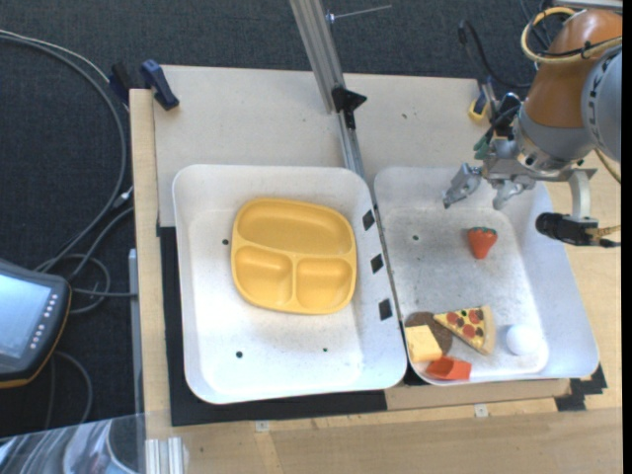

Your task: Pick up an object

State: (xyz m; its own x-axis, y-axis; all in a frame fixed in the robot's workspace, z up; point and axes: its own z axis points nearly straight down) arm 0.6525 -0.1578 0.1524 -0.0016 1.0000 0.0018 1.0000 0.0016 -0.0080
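Wooden tabletop (257,117) carries two white bins. Over the right bin (553,294) we see the tool (479,191) with fingers spread, holding nothing; a strawberry (482,241) lies just below it

End effector (481,188) fingers spread, pointing down

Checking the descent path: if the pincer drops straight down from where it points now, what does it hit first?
Probably bare floor of the right bin. The pincer sits above and up-view of the strawberry, so it likely misses it, though depth is hard to judge from this slanted view.
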